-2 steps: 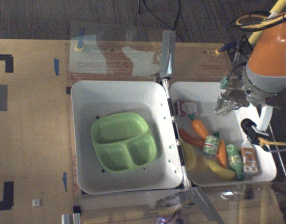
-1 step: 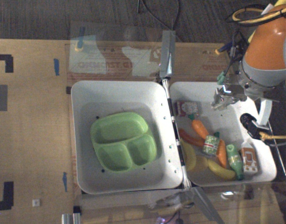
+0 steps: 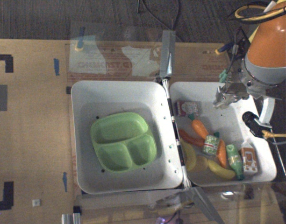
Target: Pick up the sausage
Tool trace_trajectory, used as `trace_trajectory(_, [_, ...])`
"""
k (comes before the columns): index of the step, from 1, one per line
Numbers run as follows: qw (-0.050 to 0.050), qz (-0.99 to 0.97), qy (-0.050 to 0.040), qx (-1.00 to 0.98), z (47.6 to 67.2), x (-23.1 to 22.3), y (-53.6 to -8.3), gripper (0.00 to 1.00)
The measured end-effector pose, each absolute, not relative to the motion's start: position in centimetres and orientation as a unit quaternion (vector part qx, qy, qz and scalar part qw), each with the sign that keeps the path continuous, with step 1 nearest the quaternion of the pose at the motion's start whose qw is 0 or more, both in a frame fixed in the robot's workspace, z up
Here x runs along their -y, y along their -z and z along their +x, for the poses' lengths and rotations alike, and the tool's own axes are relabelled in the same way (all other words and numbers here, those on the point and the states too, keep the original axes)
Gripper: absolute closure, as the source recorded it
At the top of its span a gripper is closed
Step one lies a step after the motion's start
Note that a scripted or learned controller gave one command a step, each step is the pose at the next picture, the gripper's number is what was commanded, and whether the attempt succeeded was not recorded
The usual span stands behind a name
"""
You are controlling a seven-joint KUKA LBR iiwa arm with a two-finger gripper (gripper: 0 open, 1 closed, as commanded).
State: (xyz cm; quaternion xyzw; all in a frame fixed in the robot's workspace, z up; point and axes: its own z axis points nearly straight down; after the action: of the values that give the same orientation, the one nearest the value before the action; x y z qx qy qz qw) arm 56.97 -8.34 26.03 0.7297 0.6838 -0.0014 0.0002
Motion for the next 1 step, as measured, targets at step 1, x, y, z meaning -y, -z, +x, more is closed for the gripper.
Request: trace_trajectory(1, [0.000, 0.730, 0.0020, -0.683, 56.95, 8.46, -26.95, 1.00])
